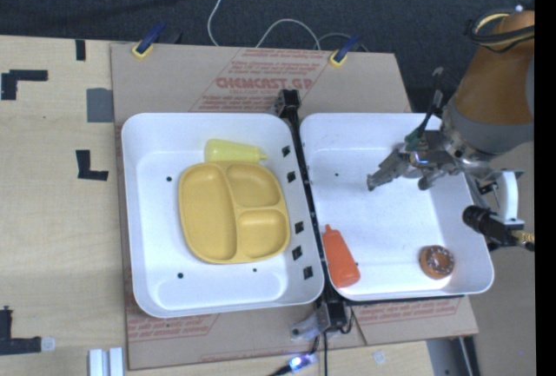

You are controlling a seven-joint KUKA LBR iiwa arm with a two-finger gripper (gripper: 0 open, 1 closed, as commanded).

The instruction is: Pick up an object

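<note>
A: Big picture first: the table [52, 218] carries two white bins, the left bin [139, 192] and the right bin [382, 235], side by side.

B: Arm [495, 96] reaching in over the right bin's far right side. A yellow divided plate [233, 214] sits mid left bin, a yellow piece [234, 150] touching its far edge.

A: The pincer [401, 174]?

B: Fingers spread apart, nothing between them, above bare bin floor.

A: The smaller things?

B: An orange carrot [340, 256] lies against the right bin's near-left wall; a donut [436, 261] sits in its near-right corner, well apart from the pincer.
</note>
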